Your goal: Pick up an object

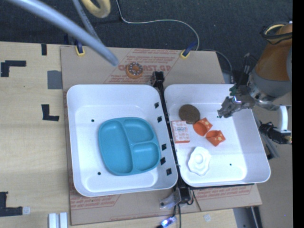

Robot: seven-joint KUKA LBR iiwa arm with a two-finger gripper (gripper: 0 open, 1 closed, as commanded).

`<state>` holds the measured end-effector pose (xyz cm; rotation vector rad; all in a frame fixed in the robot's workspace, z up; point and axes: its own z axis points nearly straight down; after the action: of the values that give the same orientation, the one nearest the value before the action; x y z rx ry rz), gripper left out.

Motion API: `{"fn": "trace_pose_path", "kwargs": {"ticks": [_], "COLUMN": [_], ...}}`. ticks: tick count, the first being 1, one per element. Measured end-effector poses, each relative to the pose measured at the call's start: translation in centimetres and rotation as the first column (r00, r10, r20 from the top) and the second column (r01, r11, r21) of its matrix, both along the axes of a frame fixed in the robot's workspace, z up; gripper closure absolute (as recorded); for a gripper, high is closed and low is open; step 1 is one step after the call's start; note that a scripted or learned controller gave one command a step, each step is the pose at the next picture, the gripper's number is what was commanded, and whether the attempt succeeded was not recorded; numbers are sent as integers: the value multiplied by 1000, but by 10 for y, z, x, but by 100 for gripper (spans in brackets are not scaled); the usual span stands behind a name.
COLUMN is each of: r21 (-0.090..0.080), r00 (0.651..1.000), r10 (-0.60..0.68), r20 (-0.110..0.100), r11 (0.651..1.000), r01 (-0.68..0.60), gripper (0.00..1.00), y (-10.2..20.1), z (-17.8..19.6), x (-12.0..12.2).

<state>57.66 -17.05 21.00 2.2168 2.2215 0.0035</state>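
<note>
Low over the right bin, the pincer hangs w/ dark fingers; open or shut can't be told. Two orange blocks lie just left, near a brown disc, a red-printed card, text unreadable, and a white lump. Grey arm slants in from right. Blue tray fills left bin.

Your arm is a rounded grey casing with a broad orange band above the wrist, glossy where light catches it. Below the band you see a grey metal wrist block, then the dark, angular pincer. Thin black cables run along the wrist, and a white bracket sits beside it.
</note>
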Motion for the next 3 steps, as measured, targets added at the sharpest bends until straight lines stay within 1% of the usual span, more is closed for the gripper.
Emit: {"fn": "trace_pose_path", "kwargs": {"ticks": [1, 2, 3], "r21": [3, 2, 3], "r00": [1000, 1000, 1000], "r10": [4, 4, 5], "r20": [-4, -4, -5], "r11": [1000, 1000, 1000], "r01": [-4, -4, -5], "gripper": [100, 100, 100], "y": [59, 106, 164], "z": [10, 16, 22], "x": [-1, 1, 3]}}
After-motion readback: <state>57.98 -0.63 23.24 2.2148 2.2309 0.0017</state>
